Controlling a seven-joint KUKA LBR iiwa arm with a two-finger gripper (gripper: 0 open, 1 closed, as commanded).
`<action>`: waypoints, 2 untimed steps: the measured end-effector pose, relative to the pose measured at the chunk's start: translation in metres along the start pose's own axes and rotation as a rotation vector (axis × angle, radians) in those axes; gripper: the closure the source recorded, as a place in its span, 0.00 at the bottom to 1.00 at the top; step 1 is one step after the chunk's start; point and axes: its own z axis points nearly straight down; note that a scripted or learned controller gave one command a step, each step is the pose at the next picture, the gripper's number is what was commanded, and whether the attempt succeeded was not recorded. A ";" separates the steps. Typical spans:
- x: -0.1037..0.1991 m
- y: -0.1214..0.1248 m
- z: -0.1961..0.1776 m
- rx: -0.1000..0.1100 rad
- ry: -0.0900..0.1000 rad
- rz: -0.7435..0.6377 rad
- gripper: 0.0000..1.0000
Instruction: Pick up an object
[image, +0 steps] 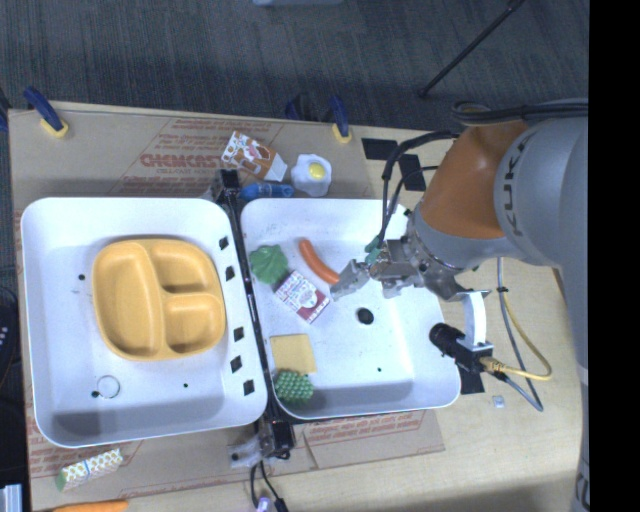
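Near edge of bench: a small wrapped packet (90, 468) with a dotted pattern lies on the brown cardboard sheet (150, 150) below the left bin; its print is too small to read.

Left bin (40, 330): holds a yellow sectioned tray (160, 297), three compartments, lying flat. A faint ring mark sits on the bin floor near its front left.

Right bin (420, 385): at the front left, a green bumpy piece (293, 386), and just behind it a flat yellow square (293, 352). Mid-bin, a small red-and-white carton (302, 297) with print I cannot make out. Beside it, a green leafy toy (268, 264) and an orange sausage-shaped piece (319, 261). A dark round spot (365, 317) marks the bin floor.

Gripper (345, 282): low over the right bin, just right of the carton and just below the orange piece. Nothing seen between its fingers; whether the claw is released or clenched I cannot tell. The grey arm with orange band (470, 195) comes in from the right.

Behind the bins: a red-and-white snack packet (243, 154), a blue item (266, 190), and a white-and-yellow egg-like piece (312, 173) rest on the cardboard. The cardboard bears red printing, reading roughly "CHEMCAST". Blue clamps (45, 110) grip the far edge. Beyond is dark carpeted floor.
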 end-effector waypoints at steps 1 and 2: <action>0.013 0.048 0.104 -0.009 -0.003 -0.036 0.00; 0.041 0.074 0.106 -0.007 -0.001 0.257 0.00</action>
